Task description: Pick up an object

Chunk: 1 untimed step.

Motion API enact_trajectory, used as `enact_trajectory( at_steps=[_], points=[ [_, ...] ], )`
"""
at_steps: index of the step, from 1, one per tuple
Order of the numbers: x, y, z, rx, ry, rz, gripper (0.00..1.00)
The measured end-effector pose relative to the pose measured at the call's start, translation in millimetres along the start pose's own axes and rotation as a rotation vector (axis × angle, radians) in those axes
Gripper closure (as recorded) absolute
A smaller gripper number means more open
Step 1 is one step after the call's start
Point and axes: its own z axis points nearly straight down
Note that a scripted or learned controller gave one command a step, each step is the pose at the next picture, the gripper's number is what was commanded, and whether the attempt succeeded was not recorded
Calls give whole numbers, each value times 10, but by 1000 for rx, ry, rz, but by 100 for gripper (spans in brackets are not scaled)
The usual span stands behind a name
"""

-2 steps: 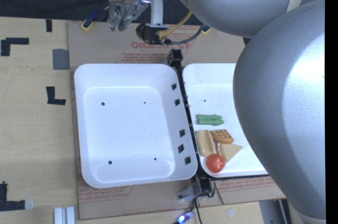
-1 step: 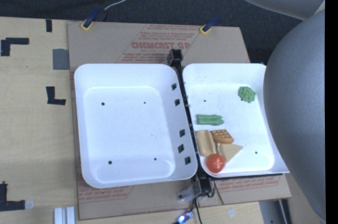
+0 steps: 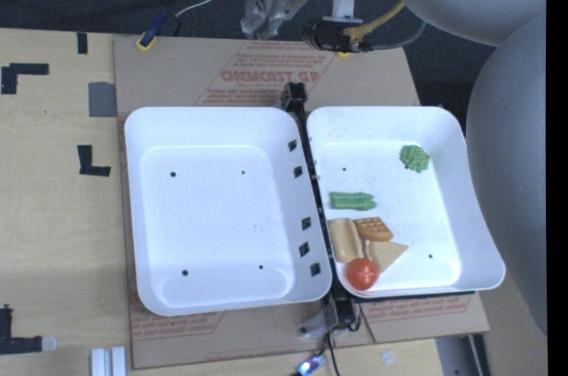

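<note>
While the gripper [image 3: 264, 11] hangs above the far edge of the surface [image 3: 53, 215], finger state indeterminable, nothing seen between them, broccoli floret [image 3: 414, 157], green bean pod [image 3: 353, 201], waffle [image 3: 374, 230] and tomato [image 3: 361, 274] lie in the right bin [image 3: 444, 135], well apart from it, left bin [image 3: 142, 135] alongside.

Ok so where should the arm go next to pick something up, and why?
Probably swing the pincer toward the right bin and descend over the broccoli. The pincer sits high beyond both bins, and the broccoli lies apart from the other clustered food.
</note>
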Motion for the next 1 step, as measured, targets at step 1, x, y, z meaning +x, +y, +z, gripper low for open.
enact_trajectory(
  at_steps=[1],
  points=[
    [322,-115,1281,8,0,-8,100]
  ],
)
